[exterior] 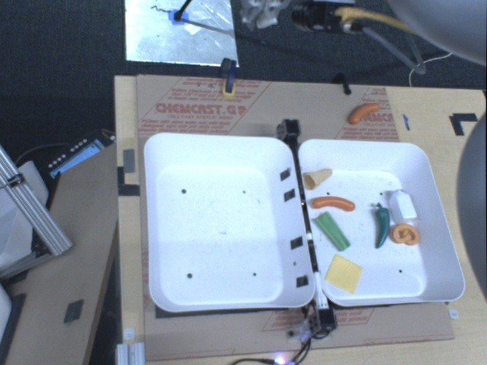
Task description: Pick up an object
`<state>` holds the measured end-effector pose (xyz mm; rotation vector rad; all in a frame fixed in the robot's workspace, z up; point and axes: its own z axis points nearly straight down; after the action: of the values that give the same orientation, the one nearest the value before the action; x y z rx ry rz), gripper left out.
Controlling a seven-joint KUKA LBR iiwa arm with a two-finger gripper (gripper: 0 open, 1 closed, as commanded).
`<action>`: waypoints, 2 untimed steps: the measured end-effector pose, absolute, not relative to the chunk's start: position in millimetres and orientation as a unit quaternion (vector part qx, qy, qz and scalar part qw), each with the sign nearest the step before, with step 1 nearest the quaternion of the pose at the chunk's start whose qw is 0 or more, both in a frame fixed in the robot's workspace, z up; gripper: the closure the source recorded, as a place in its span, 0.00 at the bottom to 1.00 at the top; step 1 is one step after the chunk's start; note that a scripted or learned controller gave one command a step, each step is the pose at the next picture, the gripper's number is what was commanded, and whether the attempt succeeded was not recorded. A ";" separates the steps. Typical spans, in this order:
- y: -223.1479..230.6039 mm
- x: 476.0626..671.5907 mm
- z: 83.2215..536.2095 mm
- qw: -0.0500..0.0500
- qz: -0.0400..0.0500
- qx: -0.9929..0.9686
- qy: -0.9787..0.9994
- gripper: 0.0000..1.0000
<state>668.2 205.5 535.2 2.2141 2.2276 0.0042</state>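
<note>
Two shallow white bins sit side by side on a desk [426,101] topped with printed brown board; dark carpet lies beyond it, with a shiny metal sheet [181,20] on the floor at the top left. The grey arm [445,10] arcs across the top right corner, and its gripper [262,2] hangs above the carpet, well apart from both bins; whether it is spread or pressed together cannot be told. The left bin [221,219] shows a bare white floor. The right bin [437,272] holds a cone-shaped piece [317,177], an orange sausage [333,202], a green strip [332,230], a yellow square [344,273], a green pepper [381,225], a white block [401,204] and an orange ring [404,234]. A second sausage [364,112] lies on the desk behind the right bin.
</note>
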 end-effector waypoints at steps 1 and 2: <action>227.6 668.2 535.2 0.000 0.001 0.705 0.709 1.00; 233.5 668.4 535.4 0.001 0.001 0.705 0.709 1.00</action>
<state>668.4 233.5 535.4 2.2150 2.2261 0.0037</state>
